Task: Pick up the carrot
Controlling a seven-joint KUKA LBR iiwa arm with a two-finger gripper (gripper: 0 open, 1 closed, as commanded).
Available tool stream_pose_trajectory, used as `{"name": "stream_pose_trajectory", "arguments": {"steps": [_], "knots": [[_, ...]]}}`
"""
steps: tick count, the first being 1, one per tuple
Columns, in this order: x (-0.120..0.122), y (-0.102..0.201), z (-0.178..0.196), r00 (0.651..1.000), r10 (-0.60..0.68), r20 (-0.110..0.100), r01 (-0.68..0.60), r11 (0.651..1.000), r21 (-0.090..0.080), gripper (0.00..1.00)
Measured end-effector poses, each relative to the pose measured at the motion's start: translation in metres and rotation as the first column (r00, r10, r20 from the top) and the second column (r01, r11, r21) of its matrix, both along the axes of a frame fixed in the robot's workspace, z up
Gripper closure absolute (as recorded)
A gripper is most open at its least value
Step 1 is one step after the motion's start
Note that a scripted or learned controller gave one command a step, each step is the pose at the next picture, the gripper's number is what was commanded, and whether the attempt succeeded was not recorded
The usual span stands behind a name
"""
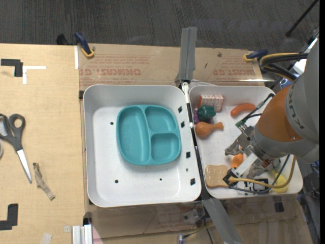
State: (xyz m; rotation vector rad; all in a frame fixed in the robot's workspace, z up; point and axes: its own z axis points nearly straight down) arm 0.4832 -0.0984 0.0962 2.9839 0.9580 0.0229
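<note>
In the right bin point(264, 91), an orange piece that looks like the carrot point(236, 161) lies low in the middle, partly hidden by the arm. My gripper point(240, 154) is down in the bin right on top of it, its grey metal parts touching or just over the orange piece. The grey arm with its orange band point(277, 121) reaches in from the right and covers the bin's right side. Whether the carrot is gripped I cannot make out.
The right bin also holds a slice of toast point(215, 176), a drumstick point(207, 128), a green item point(205, 112), a pink box point(211, 101), an orange-red sausage shape point(242, 109) and something yellow point(280, 180). A teal divided plate point(149, 134) lies in the left bin point(96, 151). Scissors point(16, 139) lie on the bench.
</note>
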Motion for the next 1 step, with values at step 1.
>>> {"name": "stream_pose_trajectory", "arguments": {"steps": [1], "knots": [[-0.0018, -0.0005, 0.0070, 1.000, -0.003, -0.009, 0.003, 1.000, 0.004, 1.00]]}}
